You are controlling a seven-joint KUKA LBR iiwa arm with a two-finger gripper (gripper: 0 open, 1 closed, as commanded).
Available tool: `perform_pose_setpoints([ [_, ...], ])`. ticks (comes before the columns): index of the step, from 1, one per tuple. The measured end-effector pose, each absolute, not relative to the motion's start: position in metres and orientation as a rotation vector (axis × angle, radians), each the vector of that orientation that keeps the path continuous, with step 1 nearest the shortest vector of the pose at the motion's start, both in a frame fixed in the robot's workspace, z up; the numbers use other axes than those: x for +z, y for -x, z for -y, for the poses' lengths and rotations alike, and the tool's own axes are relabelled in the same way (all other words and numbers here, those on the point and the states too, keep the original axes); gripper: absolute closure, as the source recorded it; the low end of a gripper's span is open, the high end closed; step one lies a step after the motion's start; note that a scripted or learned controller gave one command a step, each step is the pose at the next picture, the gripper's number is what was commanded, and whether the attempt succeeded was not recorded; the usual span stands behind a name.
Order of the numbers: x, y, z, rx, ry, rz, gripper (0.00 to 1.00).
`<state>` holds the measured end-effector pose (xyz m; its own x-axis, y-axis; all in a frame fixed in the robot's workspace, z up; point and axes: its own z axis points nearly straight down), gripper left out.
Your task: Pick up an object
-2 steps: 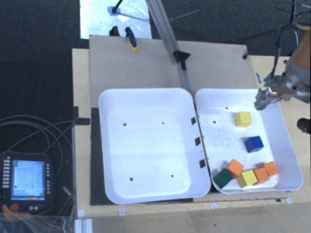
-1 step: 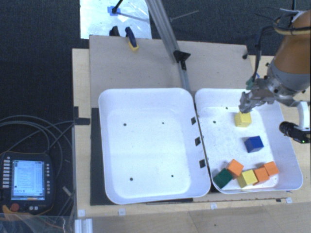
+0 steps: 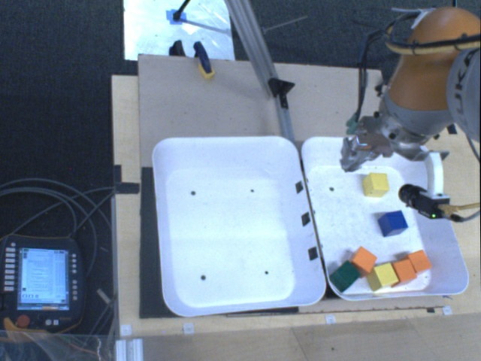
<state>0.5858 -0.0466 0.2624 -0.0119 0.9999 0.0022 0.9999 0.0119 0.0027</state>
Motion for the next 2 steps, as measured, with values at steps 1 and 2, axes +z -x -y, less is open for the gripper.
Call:
perform_pose_setpoints([
  [1,0.268,-0.582,-0.011,0.005,-2.208,-2.235,1.00],
  [2,0.273,-0.584,-0.061,0.006,-2.209,-2.234,1.00],
])
